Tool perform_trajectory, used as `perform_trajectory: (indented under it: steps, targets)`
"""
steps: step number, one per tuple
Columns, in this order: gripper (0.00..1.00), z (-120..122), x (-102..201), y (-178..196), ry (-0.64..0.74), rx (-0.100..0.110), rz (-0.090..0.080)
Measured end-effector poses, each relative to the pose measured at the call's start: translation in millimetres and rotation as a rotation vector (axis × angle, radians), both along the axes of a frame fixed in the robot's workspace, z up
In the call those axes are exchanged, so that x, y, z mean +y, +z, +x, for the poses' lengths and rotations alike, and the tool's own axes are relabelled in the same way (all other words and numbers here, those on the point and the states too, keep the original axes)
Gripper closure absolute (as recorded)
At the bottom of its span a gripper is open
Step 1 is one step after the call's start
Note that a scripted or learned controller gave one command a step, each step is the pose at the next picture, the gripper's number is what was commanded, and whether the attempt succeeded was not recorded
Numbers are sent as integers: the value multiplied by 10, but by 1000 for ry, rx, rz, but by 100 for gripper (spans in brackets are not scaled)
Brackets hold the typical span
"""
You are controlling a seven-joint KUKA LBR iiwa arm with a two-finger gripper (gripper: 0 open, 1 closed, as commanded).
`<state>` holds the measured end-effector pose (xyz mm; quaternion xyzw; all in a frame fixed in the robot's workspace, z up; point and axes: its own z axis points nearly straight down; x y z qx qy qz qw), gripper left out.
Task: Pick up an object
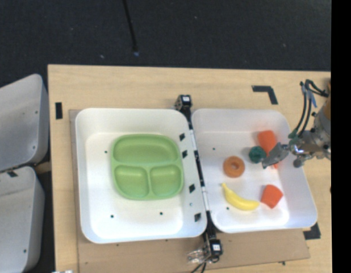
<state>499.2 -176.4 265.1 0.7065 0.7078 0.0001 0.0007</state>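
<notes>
Green plate (147, 166) in left bin (84, 209). Right bin (221, 124) has banana (240, 200), orange ring (234, 166), teal thing (256, 154), two red blocks (267, 140) (271, 195). Gripper (285, 157) over right side, fingers spread.

A green divided plate (147, 166) sits in the left bin (84, 152); both bins rest on a wooden bench (136, 87).

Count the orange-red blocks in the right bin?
2. One orange-red block sits near the bin's far right side, beside the gripper; the other is nearer the front, right of the banana. The gripper could be hiding part of the bin.
</notes>
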Motion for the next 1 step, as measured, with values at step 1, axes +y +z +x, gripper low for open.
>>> perform_trajectory:
  steps: [1]
  targets:
    - [0,-20,-56,-618,-2,5,0]
